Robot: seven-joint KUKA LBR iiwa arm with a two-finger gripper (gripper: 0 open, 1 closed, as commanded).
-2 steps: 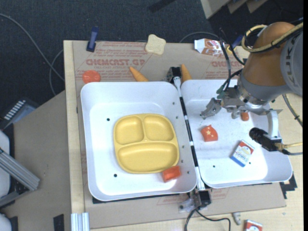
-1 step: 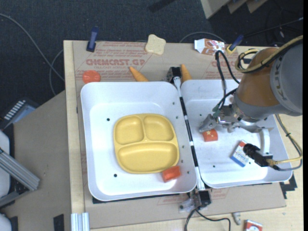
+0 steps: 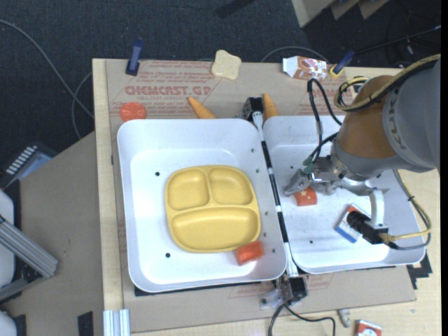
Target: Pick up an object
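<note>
So the gripper is hovering low in the right bin, close to the divider, and it looks spread open with nothing between the tips. The orange block sits just at its 6 o'clock, almost touching. I'd guess it needs a tiny shift that way before closing. There's a blue-white piece further off at 4.
</note>
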